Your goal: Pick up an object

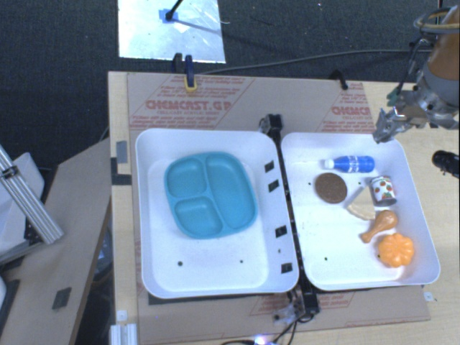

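the pincer (386, 129) is hovering, apparently empty; i cannot tell its spread. it is approaching; next, descending onto the blue bottle (350, 164) just below-left.

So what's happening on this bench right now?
A grey robot arm reaches in from the right, its gripper hovering over the far right corner of the right white bin. That bin holds a blue and white bottle, a brown round cookie, a small patterned can, a tan chicken drumstick and an orange pumpkin. The left white bin holds a blue divided tray.
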You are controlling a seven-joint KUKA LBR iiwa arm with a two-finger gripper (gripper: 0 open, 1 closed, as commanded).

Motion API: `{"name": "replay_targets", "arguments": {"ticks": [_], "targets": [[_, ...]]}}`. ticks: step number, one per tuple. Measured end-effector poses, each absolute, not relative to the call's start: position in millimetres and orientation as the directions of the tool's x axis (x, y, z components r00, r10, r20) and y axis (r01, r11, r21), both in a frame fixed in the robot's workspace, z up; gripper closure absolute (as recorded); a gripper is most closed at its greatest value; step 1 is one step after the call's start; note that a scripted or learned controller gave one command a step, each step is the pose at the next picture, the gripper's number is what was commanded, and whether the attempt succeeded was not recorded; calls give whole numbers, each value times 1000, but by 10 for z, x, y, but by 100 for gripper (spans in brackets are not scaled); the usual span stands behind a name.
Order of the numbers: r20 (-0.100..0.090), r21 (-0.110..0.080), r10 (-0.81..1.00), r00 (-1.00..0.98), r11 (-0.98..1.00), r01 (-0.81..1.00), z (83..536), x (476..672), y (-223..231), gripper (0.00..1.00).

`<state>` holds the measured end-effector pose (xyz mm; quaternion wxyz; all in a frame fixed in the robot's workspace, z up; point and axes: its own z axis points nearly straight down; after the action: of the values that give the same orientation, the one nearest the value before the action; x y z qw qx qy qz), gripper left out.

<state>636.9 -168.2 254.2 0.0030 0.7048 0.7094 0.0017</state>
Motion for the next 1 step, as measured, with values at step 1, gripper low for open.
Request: {"name": "replay_targets", "arguments": {"ticks": [1], "targets": [[-1,4,1000,-6,6,1000,2673,6379,-1683,100]]}}
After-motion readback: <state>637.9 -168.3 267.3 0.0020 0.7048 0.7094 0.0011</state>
